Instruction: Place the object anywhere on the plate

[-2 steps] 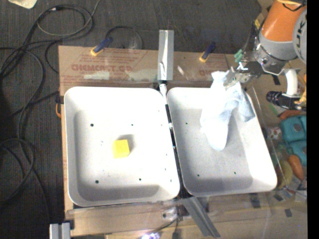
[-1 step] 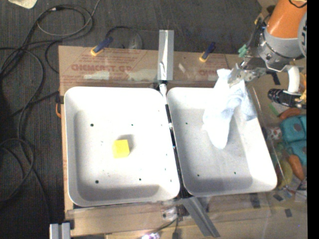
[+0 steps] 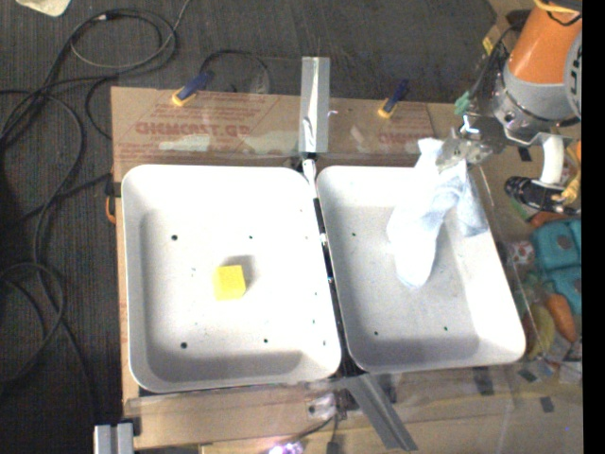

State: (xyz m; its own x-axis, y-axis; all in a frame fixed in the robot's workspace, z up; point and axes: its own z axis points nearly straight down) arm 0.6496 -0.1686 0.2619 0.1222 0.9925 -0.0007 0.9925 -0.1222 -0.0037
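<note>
White cloth [image 3: 423, 223] hangs limp over the right bin [image 3: 492, 334], its top end bunched up at the gripper [image 3: 460, 147] near the bin's far right corner, its lower end draping down onto the bin floor. Gripper looks clamped on the cloth's upper end: the fabric narrows to a pinch right at the fingertips, so it reads as held, though the fingers themselves are small and partly washed out here. Arm [image 3: 544, 50], grey with an orange band, comes in from the upper right.

Left bin [image 3: 142, 348] has a small yellow block [image 3: 231, 282] lying flat on its floor, well apart from the cloth. No obvious plate visible; can't tell what counts as the plate, maybe one of the bins stands in for it.

Handling, as a judgement: cloth is light, soft, floppy, no stiffness at all. It will sag, swing and trail below the gripper, and the dangling tail can drag on the bin wall or the divider between the bins. Not fragile, not slippery, but a pinch on a thin fold could slip out. Best hold is a bunched, thick part of the fabric, as the current top-end pinch seems to be. Lift needs enough height for the tail to clear the rims before moving sideways.
</note>
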